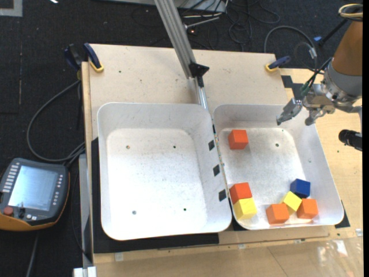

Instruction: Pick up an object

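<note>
2 white bins [155, 111], speckled with dark flecks, are sitting on a pale beige bench [144, 74]. The right bin is showing 3 orange cubes [238, 138], 2 yellow cubes [245, 207] and 1 blue cube [300, 187]. The grey arm [349, 68] is wearing an orange band.

A pale wooden counter [150, 77] carries two shallow white bins set side by side, their inner rims touching along the middle. The left bin [109, 154] and right bin [323, 172] rest on a dark mat showing at the near edge. Yellow-tipped blue clamps grip the far corners, one at left [92, 59] and one at right [277, 64].
</note>
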Robot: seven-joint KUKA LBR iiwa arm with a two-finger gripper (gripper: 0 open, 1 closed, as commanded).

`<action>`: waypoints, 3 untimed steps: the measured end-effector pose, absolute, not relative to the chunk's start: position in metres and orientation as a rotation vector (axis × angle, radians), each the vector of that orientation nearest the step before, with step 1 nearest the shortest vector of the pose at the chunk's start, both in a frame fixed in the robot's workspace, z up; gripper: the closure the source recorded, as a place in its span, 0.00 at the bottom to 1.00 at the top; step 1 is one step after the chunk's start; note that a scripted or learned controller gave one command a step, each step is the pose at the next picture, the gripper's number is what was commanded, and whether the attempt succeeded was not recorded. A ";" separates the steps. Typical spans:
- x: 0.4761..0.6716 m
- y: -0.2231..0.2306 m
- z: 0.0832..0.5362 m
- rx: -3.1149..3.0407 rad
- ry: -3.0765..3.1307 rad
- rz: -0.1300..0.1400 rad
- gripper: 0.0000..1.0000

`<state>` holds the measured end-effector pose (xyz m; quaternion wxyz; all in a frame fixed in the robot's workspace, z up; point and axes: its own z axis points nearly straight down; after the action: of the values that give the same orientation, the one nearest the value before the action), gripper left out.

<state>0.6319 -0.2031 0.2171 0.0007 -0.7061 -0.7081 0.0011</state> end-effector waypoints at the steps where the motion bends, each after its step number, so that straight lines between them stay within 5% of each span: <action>1: 0.613 -0.113 0.239 -2.209 -2.231 -0.004 0.00; 2: 0.577 -0.101 0.230 -2.219 -2.218 0.004 0.00; 3: 0.626 -0.138 0.129 -2.224 -2.218 0.004 0.00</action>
<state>0.6257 -0.1383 0.1288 0.0002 -0.7080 -0.7063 0.0013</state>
